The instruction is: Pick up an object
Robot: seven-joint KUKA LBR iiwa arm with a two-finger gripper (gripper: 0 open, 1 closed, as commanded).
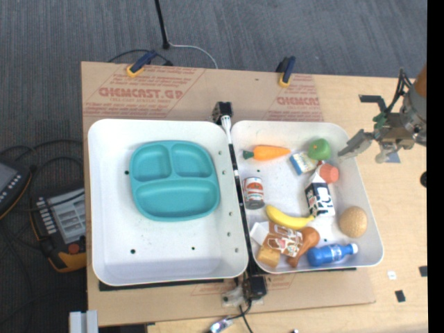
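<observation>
Fingers (371,146) spread — beside right bin (361,179)

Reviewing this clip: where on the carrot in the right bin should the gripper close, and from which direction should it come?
Probably from straight above, closing across the thick orange middle of the carrot. It lies flat and lengthwise near the far wall of the right bin, green top toward the divider, with bare floor on both long sides. The tapered tip would likely slip. The gripper sits at the bin's right rim.
</observation>
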